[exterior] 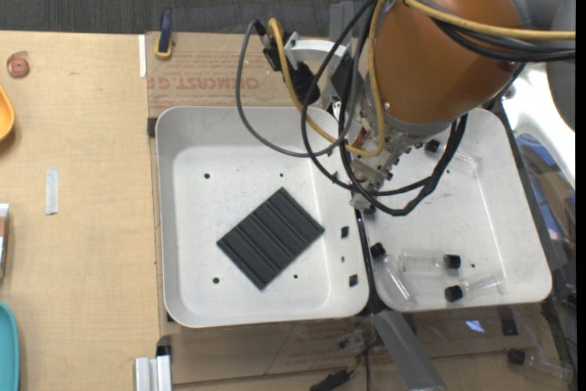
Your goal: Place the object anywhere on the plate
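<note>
Three small clear plastic vials with black caps (430, 275) lie at five o'clock in the right white bin (526, 224): light, stiff, slippery, best pinched across the body. The dark ribbed rectangular plate (270, 236) rests in the left white bin (183, 197). The grey-and-orange arm (439, 46) hangs over the dividing rims; its grip I cannot tell.

Ridged plate (271, 237) lies in left bin (183, 197); vials (439, 275) in right bin (513, 224), near front.

Arm (439, 41) reaching in, wrist pointing down.
</note>
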Action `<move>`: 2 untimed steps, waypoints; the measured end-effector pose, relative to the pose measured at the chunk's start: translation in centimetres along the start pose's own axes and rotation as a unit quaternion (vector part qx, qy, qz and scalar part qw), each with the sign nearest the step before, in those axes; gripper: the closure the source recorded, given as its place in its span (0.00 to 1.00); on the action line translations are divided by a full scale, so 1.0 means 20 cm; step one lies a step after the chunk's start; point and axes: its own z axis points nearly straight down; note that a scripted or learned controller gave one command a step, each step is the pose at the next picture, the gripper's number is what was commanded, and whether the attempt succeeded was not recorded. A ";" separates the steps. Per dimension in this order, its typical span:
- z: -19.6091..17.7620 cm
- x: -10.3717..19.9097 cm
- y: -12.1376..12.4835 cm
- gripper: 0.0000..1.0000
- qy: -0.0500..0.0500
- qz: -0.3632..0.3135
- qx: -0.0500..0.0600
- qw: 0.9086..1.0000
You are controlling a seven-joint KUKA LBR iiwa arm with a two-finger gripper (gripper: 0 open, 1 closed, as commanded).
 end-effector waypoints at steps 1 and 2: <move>-0.12 0.14 0.06 1.00 0.000 -0.100 0.000 0.995; 0.01 0.42 0.16 1.00 0.001 -0.190 0.000 0.982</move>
